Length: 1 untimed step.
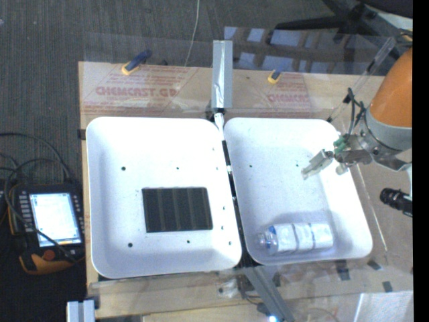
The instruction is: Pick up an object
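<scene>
A clear plastic bottle (297, 237) lies on its side in the right bin's (268, 146) near corner.

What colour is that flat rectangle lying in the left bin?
The flat rectangle is dark grey to black with faint lengthwise stripes, clear in the camera view.

handheld pendant (50, 219), yellow clamps (136, 62), office chair (348, 5)

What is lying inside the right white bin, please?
A plastic bottle lies on its side near the front wall of the right bin. The claw hangs over the bin's right part, apart from the bottle. The floor beneath the bottle is covered.
</scene>
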### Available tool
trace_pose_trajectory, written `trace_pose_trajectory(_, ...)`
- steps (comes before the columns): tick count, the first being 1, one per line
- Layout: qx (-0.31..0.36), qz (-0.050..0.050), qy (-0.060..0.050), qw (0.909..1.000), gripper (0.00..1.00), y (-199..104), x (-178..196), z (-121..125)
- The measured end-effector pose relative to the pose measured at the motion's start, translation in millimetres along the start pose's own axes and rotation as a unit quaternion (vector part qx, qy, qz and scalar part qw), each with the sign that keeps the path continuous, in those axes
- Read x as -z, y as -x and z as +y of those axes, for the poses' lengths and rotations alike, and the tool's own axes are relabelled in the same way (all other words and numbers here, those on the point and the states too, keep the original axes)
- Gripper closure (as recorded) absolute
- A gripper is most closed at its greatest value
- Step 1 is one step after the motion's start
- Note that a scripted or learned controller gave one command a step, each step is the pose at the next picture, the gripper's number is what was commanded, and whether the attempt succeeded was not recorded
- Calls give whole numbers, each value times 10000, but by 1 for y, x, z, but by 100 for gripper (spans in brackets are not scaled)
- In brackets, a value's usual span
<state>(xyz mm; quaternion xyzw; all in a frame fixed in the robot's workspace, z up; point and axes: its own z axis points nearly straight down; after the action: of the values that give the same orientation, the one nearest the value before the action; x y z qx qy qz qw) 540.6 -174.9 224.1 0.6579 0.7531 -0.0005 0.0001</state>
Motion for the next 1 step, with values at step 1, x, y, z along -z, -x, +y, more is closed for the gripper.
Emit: trace_pose_trajectory(1,-378,4,-2,9993,0,15,35,-59)
